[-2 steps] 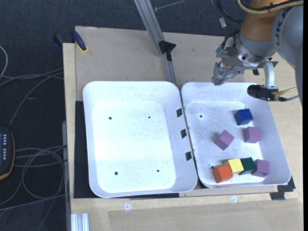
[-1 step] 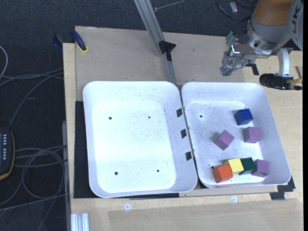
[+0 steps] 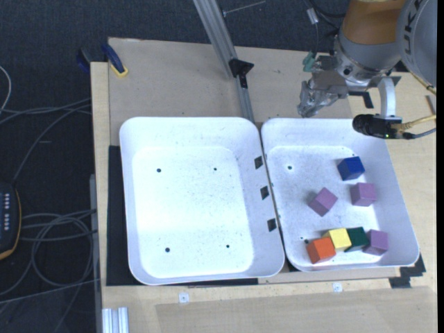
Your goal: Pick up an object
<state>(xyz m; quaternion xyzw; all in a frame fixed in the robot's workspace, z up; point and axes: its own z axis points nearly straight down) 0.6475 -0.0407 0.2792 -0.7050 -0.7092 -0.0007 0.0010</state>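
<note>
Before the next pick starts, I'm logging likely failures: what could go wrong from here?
1. The orange, yellow and green blocks sit packed together by the right bin's near wall; the gripper may have no room around one or may nudge its neighbours.
2. A purple block sits near the corner, so the wall could foul the grasp.

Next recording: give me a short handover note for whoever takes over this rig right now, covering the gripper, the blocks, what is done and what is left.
Gripper: hanging above the far rim of the right bin, nothing between its fingers.
Blocks, all in the right bin: blue block nearest the gripper; two purple blocks mid-bin; orange block, yellow block, green block and a third purple block clustered at the near edge.
Done: nothing picked.
Left: choose a block, descend, grasp, lift.
</note>
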